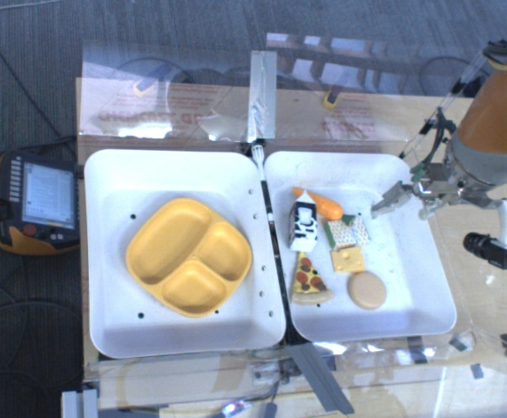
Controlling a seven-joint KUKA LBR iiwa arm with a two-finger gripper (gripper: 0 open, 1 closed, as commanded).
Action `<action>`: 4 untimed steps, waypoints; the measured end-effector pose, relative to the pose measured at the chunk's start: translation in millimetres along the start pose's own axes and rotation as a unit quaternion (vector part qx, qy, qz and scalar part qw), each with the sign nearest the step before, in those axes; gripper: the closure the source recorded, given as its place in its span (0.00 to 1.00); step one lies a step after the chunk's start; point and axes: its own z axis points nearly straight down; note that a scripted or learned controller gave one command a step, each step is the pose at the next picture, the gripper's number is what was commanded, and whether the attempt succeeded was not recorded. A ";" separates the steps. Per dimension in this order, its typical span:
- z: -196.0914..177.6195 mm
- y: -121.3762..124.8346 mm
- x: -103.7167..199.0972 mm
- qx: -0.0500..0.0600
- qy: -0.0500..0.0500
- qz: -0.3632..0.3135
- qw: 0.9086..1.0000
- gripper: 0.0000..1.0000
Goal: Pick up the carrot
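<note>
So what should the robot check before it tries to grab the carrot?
1. Carrot in plain sight in the right bin: ok.
2. Gripper over the right bin, to the carrot's right and apart from it: ok.
3. Gripper carrying nothing: ok.
4. Fingers spread enough for the carrot: cannot tell.
5. Room around the carrot: not ok; the milk carton touches its left end and the green cracker lies just below.
6. Yellow plate out of the way in the left bin: ok.
</note>
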 end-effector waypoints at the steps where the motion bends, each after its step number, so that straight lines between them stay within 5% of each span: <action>1: 101.6 28.2 81.4 -0.001 -0.001 -0.158 0.987 0.00; 2: 105.8 90.0 55.4 0.000 -0.002 -0.304 0.953 0.00; 3: 94.8 92.5 56.1 -0.004 -0.004 -0.305 0.952 1.00; 4: 6.5 97.1 98.3 -0.002 -0.002 -0.281 0.960 1.00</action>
